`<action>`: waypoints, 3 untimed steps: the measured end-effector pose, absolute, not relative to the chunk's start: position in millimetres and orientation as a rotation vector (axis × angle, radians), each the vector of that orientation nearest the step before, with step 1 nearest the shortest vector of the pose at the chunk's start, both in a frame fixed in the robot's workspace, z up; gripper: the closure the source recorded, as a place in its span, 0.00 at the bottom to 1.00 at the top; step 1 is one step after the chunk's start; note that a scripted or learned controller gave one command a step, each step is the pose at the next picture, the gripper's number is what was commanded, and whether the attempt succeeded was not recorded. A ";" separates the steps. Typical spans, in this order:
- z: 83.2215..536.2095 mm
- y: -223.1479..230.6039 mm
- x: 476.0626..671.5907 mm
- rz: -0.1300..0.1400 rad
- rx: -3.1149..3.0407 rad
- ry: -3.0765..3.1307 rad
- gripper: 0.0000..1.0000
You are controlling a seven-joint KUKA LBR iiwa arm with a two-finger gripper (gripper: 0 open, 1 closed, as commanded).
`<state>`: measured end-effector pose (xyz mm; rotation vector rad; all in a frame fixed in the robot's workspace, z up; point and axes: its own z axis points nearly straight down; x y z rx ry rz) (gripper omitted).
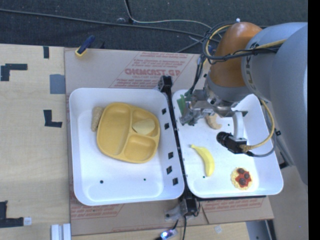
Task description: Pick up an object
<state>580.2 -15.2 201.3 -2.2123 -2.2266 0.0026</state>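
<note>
Cardboard sheet (150, 71) under bins: red "CHEMCAST" print, rest unreadable.

cardboard sheet (150, 69), blue-yellow clamp (85, 45), black cables (125, 4)

Two bins stand side by side on the bench: in the left bin (85, 149) lies a divided plate (127, 132), with a chip (144, 127) in one of its compartments and a cracker (96, 118) touching its left edge. In the right bin (265, 176), a banana (205, 159) lies near the left wall and a small pizza (242, 178) sits to its right, in the near right corner. The gripper (192, 115) is over the far left part of the right bin, with a small pale piece (213, 122) just to its right.
</note>
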 end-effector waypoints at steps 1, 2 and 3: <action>215.1 30.6 593.3 0.001 -2.213 -2.227 1.00; 211.5 85.5 608.9 0.002 -2.212 -2.228 1.00; 211.8 82.1 608.5 0.005 -2.217 -2.224 0.00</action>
